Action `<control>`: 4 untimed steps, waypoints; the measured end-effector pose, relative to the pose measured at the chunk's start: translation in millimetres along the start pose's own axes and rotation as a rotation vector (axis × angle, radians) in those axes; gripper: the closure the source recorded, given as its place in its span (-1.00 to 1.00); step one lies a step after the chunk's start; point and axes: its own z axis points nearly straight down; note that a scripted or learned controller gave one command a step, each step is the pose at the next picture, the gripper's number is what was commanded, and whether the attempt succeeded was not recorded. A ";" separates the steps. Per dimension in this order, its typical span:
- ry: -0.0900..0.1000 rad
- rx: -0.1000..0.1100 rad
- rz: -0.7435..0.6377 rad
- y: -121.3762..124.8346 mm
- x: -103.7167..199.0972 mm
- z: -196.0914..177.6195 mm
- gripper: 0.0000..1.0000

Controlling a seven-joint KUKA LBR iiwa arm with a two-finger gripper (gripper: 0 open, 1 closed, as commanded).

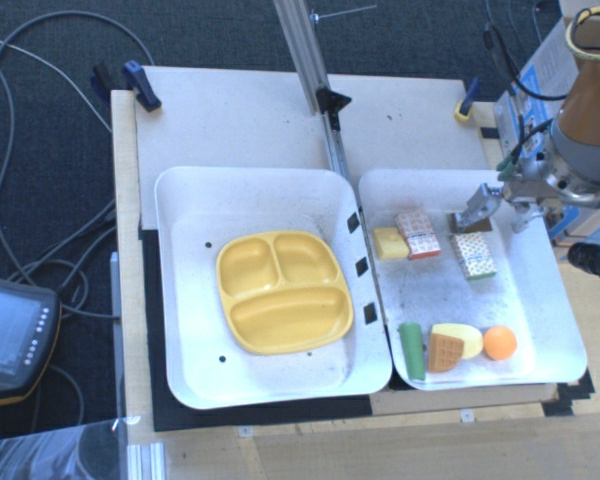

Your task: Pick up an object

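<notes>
Nearest the camera, along the lower rim of the right bin point(570, 353), lay a row of small toy foods: a green cylinder point(411, 350) at the left, then a tan waffle-patterned wedge point(445, 351) overlapping a pale yellow piece point(467, 340), and an orange ball point(499, 343) just to their right. Higher in the same bin, toward the middle of the frame, a yellow block point(388, 243) touched a small red-and-white patterned box point(418, 234). To their right a green-and-white patterned box point(475, 256) lay flat on the bin floor.

The end effector point(492, 206) hung at the right of the frame over the upper part of the right bin, just above the green-and-white box. One grey finger point(474, 209) slanted down toward that box's upper end, with a dark pad at its tip close to the box; whether it touched could not be told. Nothing was visible between the fingers, and whether they were apart or together could not be told from this angle. The grey arm point(580, 158) with its orange band point(588, 108) rose behind it at the upper right.

The left bin point(185, 268) held a yellow divided plate point(283, 291) with three compartments, lying flat near its centre. Both bins sat on the white table point(230, 118), where a metal rail point(300, 28) ran down from the top of the frame to the gap between the bins. A blue clamp point(142, 83) gripped the table's upper left corner, and cables point(30, 168) trailed over the dark floor at the left.
</notes>
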 end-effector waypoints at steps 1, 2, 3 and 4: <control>0.000 0.000 0.000 0.0 0.0 0.0 -1.00; 0.000 0.005 0.000 3.6 3.3 43.4 -1.00; 0.001 0.007 0.001 -2.9 5.3 105.6 -1.00; 0.001 0.006 0.001 -3.9 6.1 152.0 -1.00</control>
